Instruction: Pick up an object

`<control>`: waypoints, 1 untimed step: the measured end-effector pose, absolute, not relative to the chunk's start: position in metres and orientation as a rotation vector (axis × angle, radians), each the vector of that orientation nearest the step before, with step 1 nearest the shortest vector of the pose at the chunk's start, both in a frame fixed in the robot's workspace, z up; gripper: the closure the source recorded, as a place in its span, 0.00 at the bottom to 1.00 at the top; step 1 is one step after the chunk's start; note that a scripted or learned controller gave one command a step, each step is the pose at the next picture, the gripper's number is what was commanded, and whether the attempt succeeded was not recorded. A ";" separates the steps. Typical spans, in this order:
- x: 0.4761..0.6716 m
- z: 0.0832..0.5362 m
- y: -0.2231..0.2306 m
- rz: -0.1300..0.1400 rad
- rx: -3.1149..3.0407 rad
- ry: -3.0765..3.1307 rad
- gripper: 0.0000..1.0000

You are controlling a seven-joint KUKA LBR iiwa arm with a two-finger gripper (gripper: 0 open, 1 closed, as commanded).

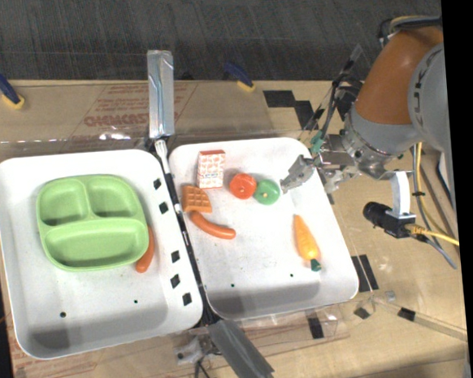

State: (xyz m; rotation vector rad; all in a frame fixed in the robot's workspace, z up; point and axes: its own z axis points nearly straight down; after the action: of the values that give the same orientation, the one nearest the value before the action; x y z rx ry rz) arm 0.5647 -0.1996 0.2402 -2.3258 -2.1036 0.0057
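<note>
My gripper [297, 173] hangs over the right bin [265, 292] near its right wall, tilted toward the left. Just left of it lies a green round toy [267, 192], touching a red tomato [242, 185]. Nothing shows in the gripper. Below it, an orange carrot with a green tip [306, 239] lies near the right wall. A red-and-white carton [210, 168] stands at the back of the bin. In front of the carton lie a brown waffle [195, 199] and an orange sausage [213, 226].
The left bin [35, 322] holds a green divided tray [92, 221] with a second orange sausage [146, 256] at its lower right corner. A metal divider [160, 92] runs between the bins at the back. The arm's orange band [394, 66] is at the right.
</note>
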 end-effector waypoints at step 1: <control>0.524 0.158 -0.151 0.004 -2.132 -2.302 0.00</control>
State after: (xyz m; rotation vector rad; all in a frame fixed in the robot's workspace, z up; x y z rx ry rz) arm 0.5240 -0.1506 0.1576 -2.1316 -2.3017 0.0043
